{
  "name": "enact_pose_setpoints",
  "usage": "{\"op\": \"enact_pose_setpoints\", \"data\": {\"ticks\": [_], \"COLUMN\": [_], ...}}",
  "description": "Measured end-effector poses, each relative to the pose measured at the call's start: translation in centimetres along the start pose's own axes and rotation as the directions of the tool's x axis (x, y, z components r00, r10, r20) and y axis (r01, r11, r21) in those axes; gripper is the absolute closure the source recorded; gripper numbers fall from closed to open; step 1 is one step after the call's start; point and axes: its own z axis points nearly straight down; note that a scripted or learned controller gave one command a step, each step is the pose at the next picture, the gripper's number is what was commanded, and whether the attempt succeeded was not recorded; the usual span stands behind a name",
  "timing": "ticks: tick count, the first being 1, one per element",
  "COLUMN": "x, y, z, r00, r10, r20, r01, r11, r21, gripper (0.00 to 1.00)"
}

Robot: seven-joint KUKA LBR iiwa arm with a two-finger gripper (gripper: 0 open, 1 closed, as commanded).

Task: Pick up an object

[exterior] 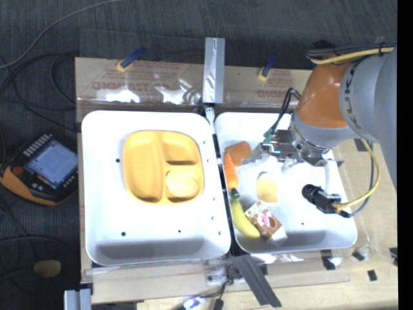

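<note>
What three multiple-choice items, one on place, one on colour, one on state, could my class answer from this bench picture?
1. Where does the yellow tray lie?
A. In the left bin
B. In the right bin
C. On the floor

2. What colour is the band above the arm's wrist?
A. Blue
B. Orange
C. Green

3. How does the banana lie?
A. Hanging from the hand
B. On the yellow tray
C. On the right bin's floor, beside a small packet

Answers:
1 A, the tray sits in the middle of the left bin.
2 B, the band shows bright orange against the grey arm.
3 C, the banana rests near the bin's left wall, next to the packet.
</note>
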Motion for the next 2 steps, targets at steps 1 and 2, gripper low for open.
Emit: {"op": "enact_pose_setpoints", "data": {"ticks": [1,2], "x": [-4.4,-4.3], "y": [-2.2,-2.1], "z": [9.4,8.4], "r00": [0.994,0.994], "r10": [-0.113,-0.113], "r20": [0.002,0.000], "r01": [0.113,0.113], "r11": [0.994,0.994], "r21": [-0.012,-0.013], "gripper": [0.00,1.00]}}
